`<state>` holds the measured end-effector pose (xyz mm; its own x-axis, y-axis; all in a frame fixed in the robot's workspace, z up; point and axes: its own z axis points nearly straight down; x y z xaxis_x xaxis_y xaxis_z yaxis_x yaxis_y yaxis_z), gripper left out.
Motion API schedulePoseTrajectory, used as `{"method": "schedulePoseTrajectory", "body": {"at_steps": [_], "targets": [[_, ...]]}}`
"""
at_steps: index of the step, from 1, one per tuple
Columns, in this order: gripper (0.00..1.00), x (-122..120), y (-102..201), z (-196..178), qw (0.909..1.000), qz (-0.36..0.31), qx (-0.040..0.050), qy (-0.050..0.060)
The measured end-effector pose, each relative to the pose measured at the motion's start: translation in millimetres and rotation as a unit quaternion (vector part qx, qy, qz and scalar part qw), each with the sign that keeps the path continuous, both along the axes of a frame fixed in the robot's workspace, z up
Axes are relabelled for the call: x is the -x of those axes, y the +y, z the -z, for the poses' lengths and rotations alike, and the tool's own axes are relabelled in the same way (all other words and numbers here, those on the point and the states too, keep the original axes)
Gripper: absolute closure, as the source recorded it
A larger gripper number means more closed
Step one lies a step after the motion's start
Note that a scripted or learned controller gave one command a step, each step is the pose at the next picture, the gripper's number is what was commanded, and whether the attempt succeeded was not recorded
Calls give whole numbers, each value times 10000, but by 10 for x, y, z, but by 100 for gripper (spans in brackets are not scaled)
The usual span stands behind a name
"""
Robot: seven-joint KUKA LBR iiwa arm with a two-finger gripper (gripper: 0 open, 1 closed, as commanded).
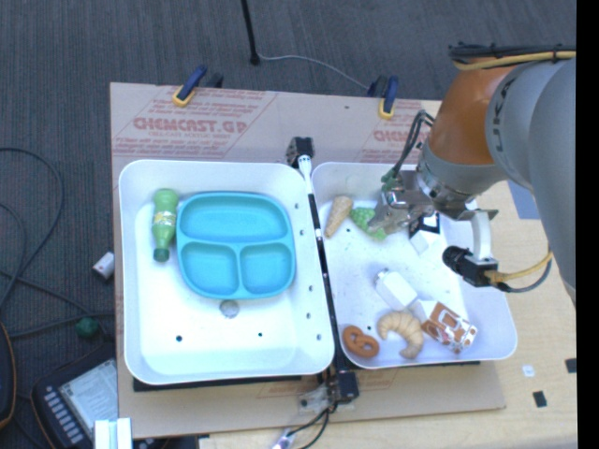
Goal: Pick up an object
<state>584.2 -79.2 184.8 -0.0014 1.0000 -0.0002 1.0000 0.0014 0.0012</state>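
My gripper (pixel 401 206) hangs low over the far part of the right bin (pixel 496 340). Just to its left lies a small green object (pixel 367 222), touching or almost touching the gripper's tip. A tan cone-shaped piece (pixel 337 215) rests beside the green object, against the bin's left wall. Nearer the front lie a white block (pixel 396 288), a croissant (pixel 402 330), a brown pretzel (pixel 360 341) and an orange-and-white piece (pixel 450 326).
The left bin (pixel 140 335) holds a blue divided tray (pixel 236 245), a green bottle (pixel 165 223) along its left side and a small grey disc (pixel 228 308). A black-and-white tool (pixel 301 152) lies at the ridge between the bins. Clamps sit on the board's far edge.
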Motion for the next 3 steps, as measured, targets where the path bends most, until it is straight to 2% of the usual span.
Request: {"method": "schedulePoseTrajectory", "body": {"at_steps": [1,2,3], "targets": [[100,127,-767,-7,10000,16,12,9],[0,124,-759,-7,10000,10,9,8],[0,-129,-626,700,9999,-1,46,-101]]}}
